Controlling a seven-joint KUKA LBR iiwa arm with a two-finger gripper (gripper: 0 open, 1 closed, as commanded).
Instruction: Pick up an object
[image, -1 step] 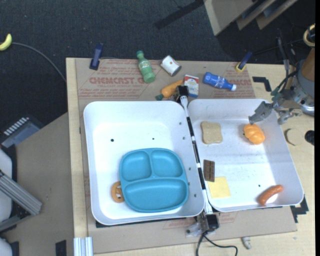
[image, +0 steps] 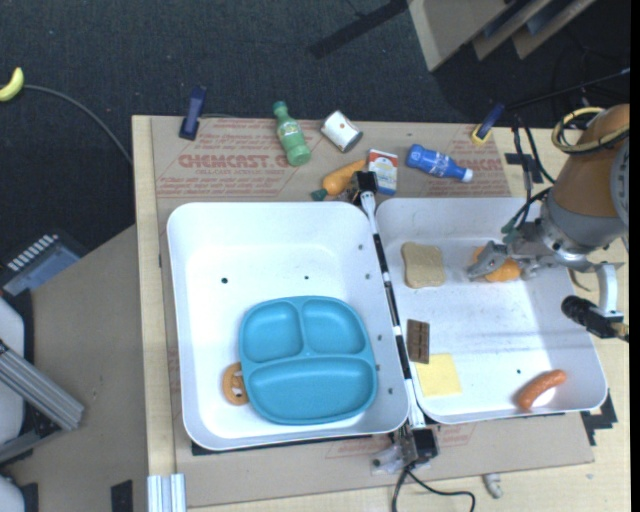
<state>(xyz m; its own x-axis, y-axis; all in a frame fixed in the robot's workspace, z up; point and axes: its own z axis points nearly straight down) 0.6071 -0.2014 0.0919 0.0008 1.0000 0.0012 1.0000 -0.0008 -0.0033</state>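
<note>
My gripper (image: 492, 263) is low in the right bin (image: 560, 330), near its back right corner. A small orange object (image: 508, 269) lies right against the gripper's tip, partly hidden by it. A tan bread slice (image: 423, 265) lies to the gripper's left. Nearer the front are a brown bar (image: 418, 340), a yellow cheese square (image: 438, 375) and a sausage (image: 541, 388). The grey arm with its orange band (image: 590, 185) comes in from the right.
The left bin (image: 200, 260) holds a blue divided plate (image: 306, 358) with a pretzel (image: 235, 384) at its left edge. Behind the bins lie a green bottle (image: 292, 135), a white can (image: 341, 130), a small carton (image: 381, 170) and a blue bottle (image: 438, 162).
</note>
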